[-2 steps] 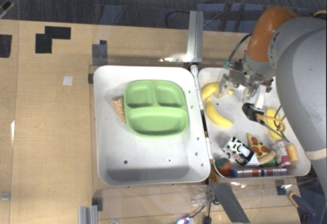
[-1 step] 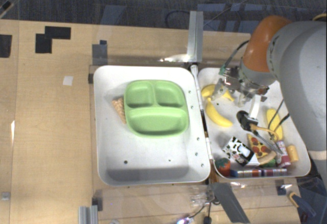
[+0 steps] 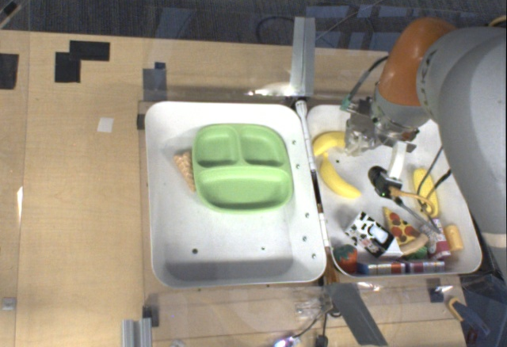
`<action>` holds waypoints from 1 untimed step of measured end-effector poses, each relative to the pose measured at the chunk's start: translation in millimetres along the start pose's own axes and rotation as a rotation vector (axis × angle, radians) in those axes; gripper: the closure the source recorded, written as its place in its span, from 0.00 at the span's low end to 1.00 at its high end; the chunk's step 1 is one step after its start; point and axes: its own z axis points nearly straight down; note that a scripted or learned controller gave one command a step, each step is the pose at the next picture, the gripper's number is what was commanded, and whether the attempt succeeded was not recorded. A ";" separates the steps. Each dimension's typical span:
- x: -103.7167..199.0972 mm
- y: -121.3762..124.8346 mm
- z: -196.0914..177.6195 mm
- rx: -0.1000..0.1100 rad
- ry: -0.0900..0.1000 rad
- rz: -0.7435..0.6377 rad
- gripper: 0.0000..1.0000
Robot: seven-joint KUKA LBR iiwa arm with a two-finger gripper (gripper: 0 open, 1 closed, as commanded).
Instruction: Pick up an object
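In the right bin [image 3: 467, 254], a yellow banana [image 3: 334, 173] lies curved by the left wall. My gripper [image 3: 356, 141] hangs low over the bin's upper middle, just right of the banana's upper end and very close to it. I see nothing held in it. Lower in the bin lie a pizza-slice toy [image 3: 405, 230], a black-and-white patterned block [image 3: 367, 231], a red and green piece [image 3: 345, 255] and a row of coloured markers [image 3: 400, 266]. A second yellow piece [image 3: 428, 193] sits near the right wall.
The left bin [image 3: 166, 242] holds a green divided plate [image 3: 242, 165] with a tan waffle-like piece [image 3: 184, 169] tucked at its left edge. A small tan cylinder [image 3: 453, 239] rests in the right bin's lower right corner. The arm covers that bin's upper right.
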 end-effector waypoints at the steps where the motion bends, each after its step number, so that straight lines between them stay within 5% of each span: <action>1: -1.3 -0.7 0.6 0.003 -0.001 0.001 0.00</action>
